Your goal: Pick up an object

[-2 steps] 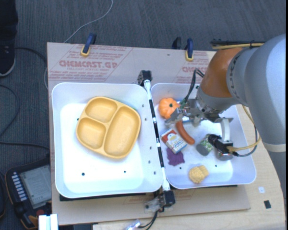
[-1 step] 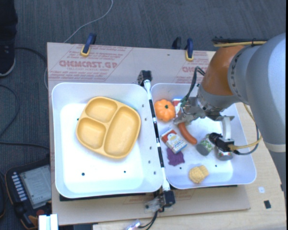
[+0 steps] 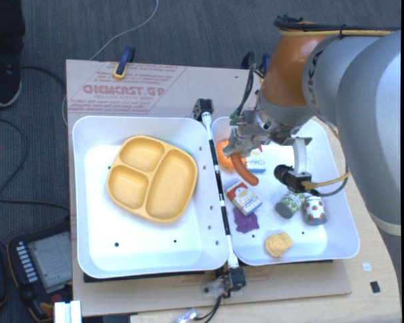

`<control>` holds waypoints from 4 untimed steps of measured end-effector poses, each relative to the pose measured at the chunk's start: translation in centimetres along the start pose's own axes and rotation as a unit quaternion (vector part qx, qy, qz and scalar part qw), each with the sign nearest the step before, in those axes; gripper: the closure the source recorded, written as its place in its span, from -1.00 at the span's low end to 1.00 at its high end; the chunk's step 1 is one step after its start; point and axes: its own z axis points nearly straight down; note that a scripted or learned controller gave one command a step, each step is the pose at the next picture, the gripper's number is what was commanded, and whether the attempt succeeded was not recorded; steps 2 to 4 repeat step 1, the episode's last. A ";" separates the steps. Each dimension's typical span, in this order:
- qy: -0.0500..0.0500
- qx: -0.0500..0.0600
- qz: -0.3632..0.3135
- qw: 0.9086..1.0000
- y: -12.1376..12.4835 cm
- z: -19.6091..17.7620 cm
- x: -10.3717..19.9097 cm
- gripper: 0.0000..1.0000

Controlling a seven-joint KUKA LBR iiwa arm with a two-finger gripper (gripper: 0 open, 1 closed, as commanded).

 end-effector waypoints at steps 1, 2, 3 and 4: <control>0.000 0.001 0.000 1.000 -8.6 -2.1 7.9 1.00; 0.000 0.001 0.000 1.000 -8.6 -2.1 7.9 1.00; 0.000 0.001 0.000 1.000 -8.6 -2.1 7.9 1.00; 0.000 0.001 0.000 1.000 -8.6 -2.1 7.9 1.00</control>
